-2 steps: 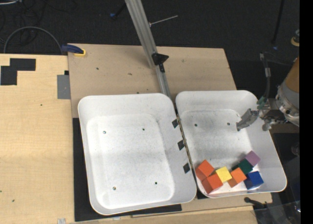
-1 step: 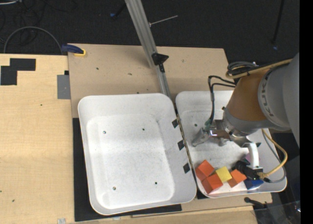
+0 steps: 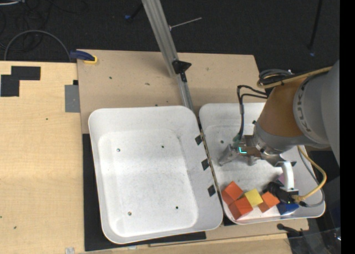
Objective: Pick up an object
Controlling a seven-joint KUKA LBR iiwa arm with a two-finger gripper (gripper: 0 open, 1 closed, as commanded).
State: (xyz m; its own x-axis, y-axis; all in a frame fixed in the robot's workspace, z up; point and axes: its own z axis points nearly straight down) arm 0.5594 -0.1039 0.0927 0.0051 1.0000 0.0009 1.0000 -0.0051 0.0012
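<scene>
The pale wooden bench (image 3: 166,81) carries two shallow white plastic bins side by side, set close so that their rims meet along a line of small black clips, probably to keep them from sliding apart. The larger-looking left white bin (image 3: 111,136) offers nothing to pick, so the work lies in the right white bin (image 3: 213,117). The grey KUKA arm with its orange band (image 3: 288,120) reaches in from the right and bends down over that bin, which puts its two-finger gripper (image 3: 230,155) low above the bin's bare upper floor, near the dividing rim. Whether the claw is spread or closed cannot be told from here, and nothing is seen in it. The candidate objects huddle in the bin's near corner: a red-orange block (image 3: 239,207) touching an orange block (image 3: 232,190), a small yellow cube (image 3: 254,197) beside them, another orange block (image 3: 270,199), and a blue piece (image 3: 287,208) against the rim. They lie near but apart from the gripper, so a pick would, by my judgement, need a move toward that corner first.
</scene>
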